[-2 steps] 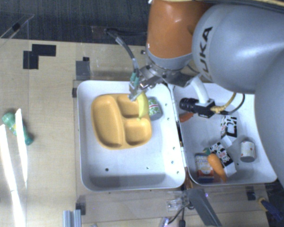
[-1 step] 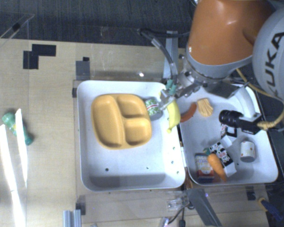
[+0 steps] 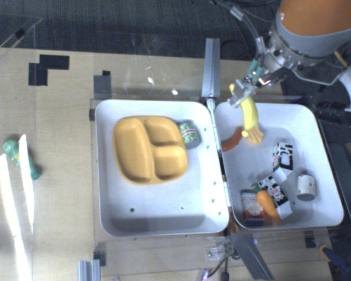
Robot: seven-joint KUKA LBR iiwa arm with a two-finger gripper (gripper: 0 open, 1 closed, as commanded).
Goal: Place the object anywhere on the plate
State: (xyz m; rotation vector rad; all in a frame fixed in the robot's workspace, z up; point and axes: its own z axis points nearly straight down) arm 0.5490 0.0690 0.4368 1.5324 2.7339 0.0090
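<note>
A yellow compartment plate (image 3: 151,148) lies in the left bin (image 3: 164,215), toward its back left. My gripper (image 3: 244,93) hangs over the back left corner of the right bin (image 3: 322,139). It is shut on the top end of a yellow toy banana (image 3: 250,119). The banana dangles below the fingers, its brown tip pointing down near a red sausage (image 3: 231,140). The banana is to the right of the wall between the bins, well apart from the plate.
A small green-labelled can (image 3: 189,133) leans against the plate's right rim. In the right bin lie a black-and-white carton (image 3: 282,155), a white cup (image 3: 305,186), a cow-patterned box (image 3: 275,190), an orange carrot (image 3: 268,207) and a tin (image 3: 251,201).
</note>
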